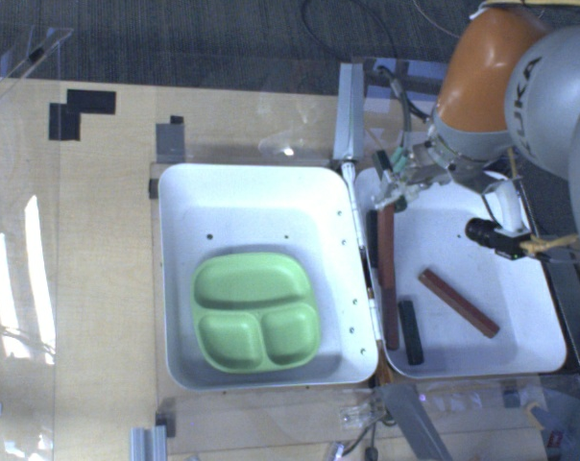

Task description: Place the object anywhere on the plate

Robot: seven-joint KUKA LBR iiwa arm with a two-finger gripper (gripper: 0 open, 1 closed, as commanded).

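plate: green plate [256,310] lies in left bin [184,200] | object: brown bar [459,303] flat in right bin [549,344], apart from the long sticks by the wall | gripper [398,182] near back-left corner — open or closed, I cannot tell | handling: looks stiff, light — take it across the narrow middle
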